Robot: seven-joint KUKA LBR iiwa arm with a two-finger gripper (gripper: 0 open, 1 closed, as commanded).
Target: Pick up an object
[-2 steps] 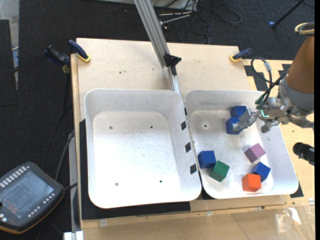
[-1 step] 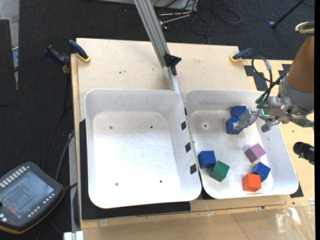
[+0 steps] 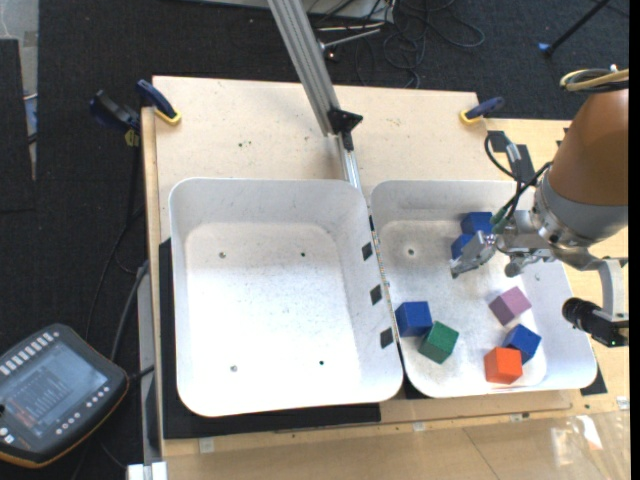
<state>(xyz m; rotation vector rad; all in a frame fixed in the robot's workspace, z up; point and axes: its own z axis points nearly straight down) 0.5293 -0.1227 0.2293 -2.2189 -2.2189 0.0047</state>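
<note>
Right bin (image 3: 400, 218), far half: gripper (image 3: 470, 258) beside 1 blue block (image 3: 474, 232); finger state cannot be told. Near edge: blue cube (image 3: 413, 317), green cube (image 3: 438, 342), purple cube (image 3: 510, 305), orange cube (image 3: 503, 365).

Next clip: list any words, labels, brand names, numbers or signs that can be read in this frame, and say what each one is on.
None can be read.
The handheld grey control pendant has a lit screen, but its contents are too small and blurred to read.
The black tabs on the rim between the two white bins show no lettering.
</note>
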